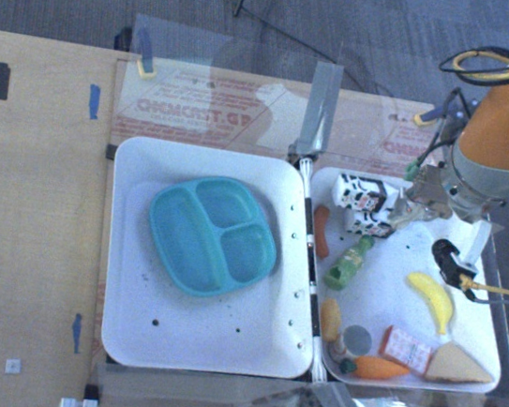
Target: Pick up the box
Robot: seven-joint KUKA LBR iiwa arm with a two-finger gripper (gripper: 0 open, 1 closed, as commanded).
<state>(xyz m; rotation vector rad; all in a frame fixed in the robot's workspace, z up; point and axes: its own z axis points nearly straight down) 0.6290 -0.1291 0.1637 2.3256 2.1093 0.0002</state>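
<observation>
View from above the bench. The right bin (485,308) holds the clutter; the left bin (123,320) carries a teal divided plate (214,235). The box (406,349), a small reddish carton, lies flat near the right bin's front edge, touching a pale wedge (459,366) on its right, with an orange carrot (380,367) just in front of it. A banana (436,300) lies a little behind it. The gripper (393,215) hangs at the bin's far end, well apart from the box, close over a black-and-white spotted toy (361,199), with a green bottle (348,264) and a red sausage (321,231) nearby. Whether its fingers are apart or together I cannot tell. Judged from this layout, the arm must travel toward the front edge, and the crowding neighbours leave little room beside the box.
</observation>
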